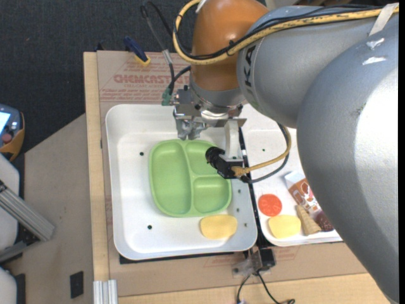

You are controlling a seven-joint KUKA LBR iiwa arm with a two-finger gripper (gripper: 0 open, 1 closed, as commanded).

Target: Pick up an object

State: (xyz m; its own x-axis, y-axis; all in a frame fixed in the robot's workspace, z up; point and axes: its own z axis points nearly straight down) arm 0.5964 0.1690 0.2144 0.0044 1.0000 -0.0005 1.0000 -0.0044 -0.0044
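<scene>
You are looking at a glossy light-green plastic plate (186,177) with three rounded compartments, lying flat in the smooth white left bin (126,189). A pale yellow, soft-edged oval piece (218,226) sits just beside its near rim. The metal two-finger gripper (193,130) stands at the plate's far edge; you cannot tell how its tips are set or whether they grip anything.

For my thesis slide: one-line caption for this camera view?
Claw at far rim of green divided plastic plate in left white bin, near pale yellow piece.
</scene>
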